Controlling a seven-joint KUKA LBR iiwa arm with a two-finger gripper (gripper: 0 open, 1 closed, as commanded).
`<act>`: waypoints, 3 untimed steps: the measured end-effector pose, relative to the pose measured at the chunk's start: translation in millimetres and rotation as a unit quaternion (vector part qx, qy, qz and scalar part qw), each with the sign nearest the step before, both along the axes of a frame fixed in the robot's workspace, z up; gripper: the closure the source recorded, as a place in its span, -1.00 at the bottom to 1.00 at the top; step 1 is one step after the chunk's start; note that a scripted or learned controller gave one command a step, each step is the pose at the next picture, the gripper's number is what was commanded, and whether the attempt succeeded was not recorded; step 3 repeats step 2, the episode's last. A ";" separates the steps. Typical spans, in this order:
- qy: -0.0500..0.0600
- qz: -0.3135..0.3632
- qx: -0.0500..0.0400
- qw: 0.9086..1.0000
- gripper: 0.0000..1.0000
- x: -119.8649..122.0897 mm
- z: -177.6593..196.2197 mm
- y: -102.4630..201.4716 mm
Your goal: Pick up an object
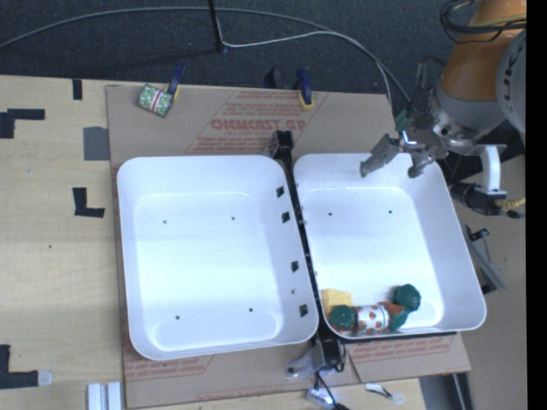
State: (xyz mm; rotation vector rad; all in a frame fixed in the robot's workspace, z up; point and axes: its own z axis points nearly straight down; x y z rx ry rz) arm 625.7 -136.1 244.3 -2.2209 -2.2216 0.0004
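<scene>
Cardboard sheet [248, 122] covers the bench under two white bins. Left bin [205, 259] shows bare floor. Right bin [385, 229] holds a cluster at its near edge: yellow block [336, 298], green round piece [343, 317], red-and-white can [373, 319] lying on its side, teal ball [408, 296], all touching or just beside one another. Gripper [395, 160] hovers over the right bin's far rim, fingers spread apart, nothing between them, well apart from the cluster.

Grey arm [513, 67], orange band, black cables, seemingly metal jaws.
</scene>
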 end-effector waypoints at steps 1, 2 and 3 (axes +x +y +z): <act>0.003 -0.002 0.000 1.000 -1.00 -27.2 -80.5 -64.2; 0.002 0.000 0.001 1.000 -1.00 -78.8 -162.3 -44.3; 0.002 0.000 0.001 1.000 -1.00 -78.8 -162.3 -44.3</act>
